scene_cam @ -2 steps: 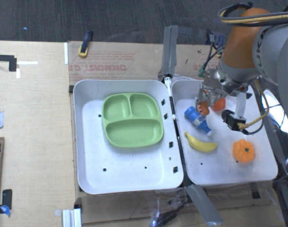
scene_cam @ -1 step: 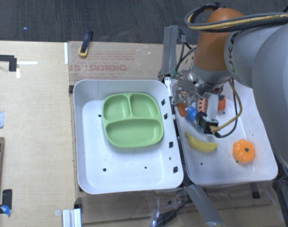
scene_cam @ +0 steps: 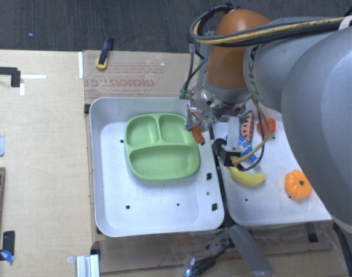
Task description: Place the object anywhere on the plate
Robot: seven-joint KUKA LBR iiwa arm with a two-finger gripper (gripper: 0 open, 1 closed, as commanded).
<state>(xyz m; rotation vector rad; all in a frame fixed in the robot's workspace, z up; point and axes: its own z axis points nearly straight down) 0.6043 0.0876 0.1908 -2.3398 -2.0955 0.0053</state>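
Note:
A green three-compartment plate [scene_cam: 162, 148] lies in the left white bin [scene_cam: 109, 172], toward its back. My gripper [scene_cam: 195, 129] hangs over the plate's right rim, beneath the orange wrist band. A small orange object [scene_cam: 197, 136] shows at the fingertips, apparently pinched between them, just above the edge of the plate's upper right compartment. The wrist hides most of the fingers.
The right bin [scene_cam: 268, 206] holds a watermelon slice [scene_cam: 247, 133], a banana [scene_cam: 248, 178], a small orange pumpkin [scene_cam: 297, 185] and a red-orange piece [scene_cam: 270, 126]. The big grey arm covers that bin's right side. A yellow-handled tool [scene_cam: 104, 53] lies on the cardboard behind the bins.

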